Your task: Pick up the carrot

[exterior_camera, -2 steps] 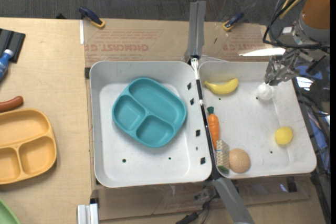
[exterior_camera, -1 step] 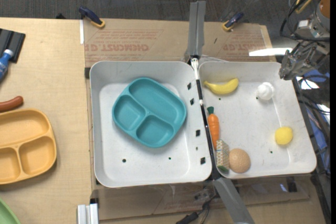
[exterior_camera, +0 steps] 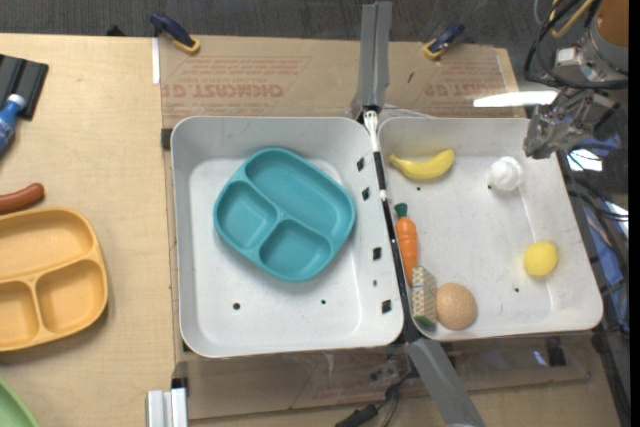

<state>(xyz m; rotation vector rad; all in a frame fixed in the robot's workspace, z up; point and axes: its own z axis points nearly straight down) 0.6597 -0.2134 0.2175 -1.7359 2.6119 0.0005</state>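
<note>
The carrot (exterior_camera: 406,241) lies tight against the right bin's (exterior_camera: 580,245) left wall, so the gripper (exterior_camera: 548,137), whose jaws' state I cannot tell, may strike that wall.

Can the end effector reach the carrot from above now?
Probably yes: nothing covers the carrot. But it lies against the right bin's left wall, leaving little room on that side.

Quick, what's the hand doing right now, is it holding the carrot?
Hand: at the right bin's far right edge, open or closed cannot be told.
Carrot: lying against that bin's left wall, well apart from the hand, not held.
</note>
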